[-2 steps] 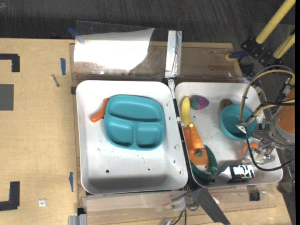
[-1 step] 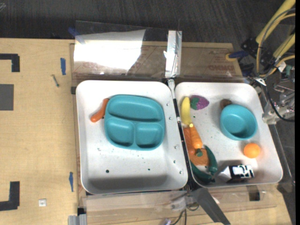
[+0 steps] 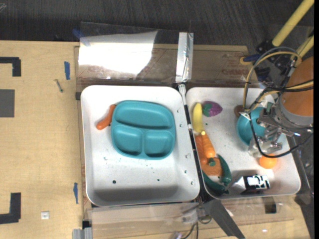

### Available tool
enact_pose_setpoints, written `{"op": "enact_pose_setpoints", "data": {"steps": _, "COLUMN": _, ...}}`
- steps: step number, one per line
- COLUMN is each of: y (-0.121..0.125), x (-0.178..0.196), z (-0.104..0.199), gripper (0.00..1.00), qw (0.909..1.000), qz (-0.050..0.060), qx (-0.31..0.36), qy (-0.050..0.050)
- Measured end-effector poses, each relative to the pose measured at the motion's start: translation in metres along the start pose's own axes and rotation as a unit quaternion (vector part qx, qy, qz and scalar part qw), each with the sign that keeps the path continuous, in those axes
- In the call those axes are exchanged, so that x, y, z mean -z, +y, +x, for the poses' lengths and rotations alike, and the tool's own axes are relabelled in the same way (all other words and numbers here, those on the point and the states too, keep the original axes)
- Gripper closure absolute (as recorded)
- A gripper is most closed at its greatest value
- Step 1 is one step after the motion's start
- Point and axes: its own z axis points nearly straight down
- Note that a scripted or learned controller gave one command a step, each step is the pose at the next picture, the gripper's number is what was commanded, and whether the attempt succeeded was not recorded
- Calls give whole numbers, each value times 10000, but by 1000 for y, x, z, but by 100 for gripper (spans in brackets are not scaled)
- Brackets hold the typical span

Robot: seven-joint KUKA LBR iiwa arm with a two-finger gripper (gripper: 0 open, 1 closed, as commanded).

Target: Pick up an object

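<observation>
Near the bottom of the frame, a black-and-white toy car (image 3: 256, 182) lies in the right bin (image 3: 291, 183). Just above it sits an orange ball (image 3: 268, 162). Over the ball hangs the pincer (image 3: 269, 142); whether it is open or closed I cannot tell. Behind it is a teal bowl (image 3: 244, 128).

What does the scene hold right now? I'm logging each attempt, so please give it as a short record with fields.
left bin: teal divided plate; an orange item lies at the plate's left edge
right bin: banana, purple item, carrot, dark green item, teal bowl, orange ball, white toy car
gripper: low over the right bin, beside the teal bowl and just above the orange ball
held object: none visible between the fingers
</observation>
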Motion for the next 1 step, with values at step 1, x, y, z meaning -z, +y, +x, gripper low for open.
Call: {"op": "enact_pose_setpoints", "data": {"steps": 1, "y": -3, "x": 5, "z": -2, "gripper": 0, "qw": 10000, "qz": 49, "qx": -1, "qy": -14}}
